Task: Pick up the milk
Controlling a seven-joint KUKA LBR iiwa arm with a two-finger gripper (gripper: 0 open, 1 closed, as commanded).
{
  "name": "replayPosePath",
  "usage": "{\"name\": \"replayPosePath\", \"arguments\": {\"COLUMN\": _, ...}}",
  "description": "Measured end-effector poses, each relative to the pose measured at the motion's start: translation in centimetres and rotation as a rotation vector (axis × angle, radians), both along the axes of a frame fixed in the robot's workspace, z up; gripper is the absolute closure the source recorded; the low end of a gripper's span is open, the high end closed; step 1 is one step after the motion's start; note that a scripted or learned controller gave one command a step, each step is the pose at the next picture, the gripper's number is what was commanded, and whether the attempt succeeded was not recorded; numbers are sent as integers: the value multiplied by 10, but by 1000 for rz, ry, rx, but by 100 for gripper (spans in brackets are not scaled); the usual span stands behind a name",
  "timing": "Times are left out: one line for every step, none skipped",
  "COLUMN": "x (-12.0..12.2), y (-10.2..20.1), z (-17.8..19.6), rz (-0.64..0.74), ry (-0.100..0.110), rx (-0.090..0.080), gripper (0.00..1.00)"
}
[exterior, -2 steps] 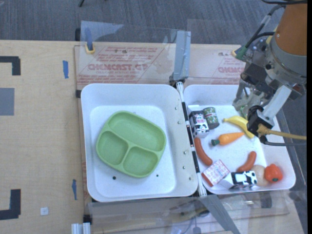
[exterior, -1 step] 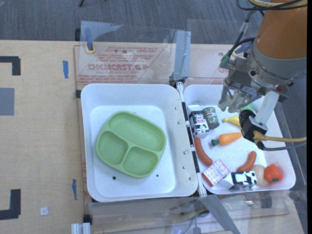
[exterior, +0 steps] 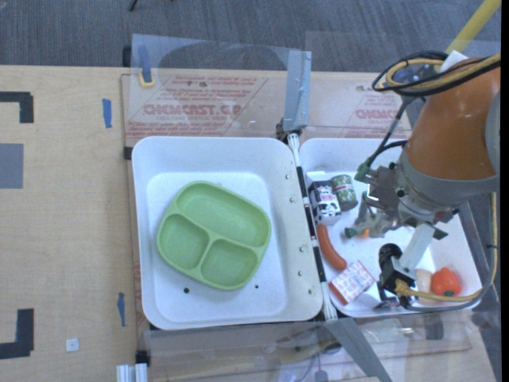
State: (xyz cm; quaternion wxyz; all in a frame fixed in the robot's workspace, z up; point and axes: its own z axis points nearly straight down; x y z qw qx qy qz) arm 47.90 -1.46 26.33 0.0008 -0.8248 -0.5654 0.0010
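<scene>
Wooden bench (exterior: 64,237), two white bins (exterior: 151,213)

pale green plate (exterior: 213,235), white bins (exterior: 151,181)

A green plate (exterior: 213,235) sits in the left bin (exterior: 151,165). The milk (exterior: 324,200) lies in the right bin (exterior: 469,253), beside a hot dog (exterior: 332,248).

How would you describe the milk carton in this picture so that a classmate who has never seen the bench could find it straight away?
Start at the right-hand white bin, where the arm reaches in. Look along its left wall, near the far end: the milk is the small carton patched in black and white. A green-labelled can sits just right of it and a red sausage lies nearer the camera; the carton alone has those cow-like patches.
</scene>
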Motion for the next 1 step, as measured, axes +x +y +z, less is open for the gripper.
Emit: {"name": "replayPosePath", "arguments": {"x": 0, "y": -37, "z": -17, "rz": -476, "ry": 1, "rx": -2, "gripper": 100}}
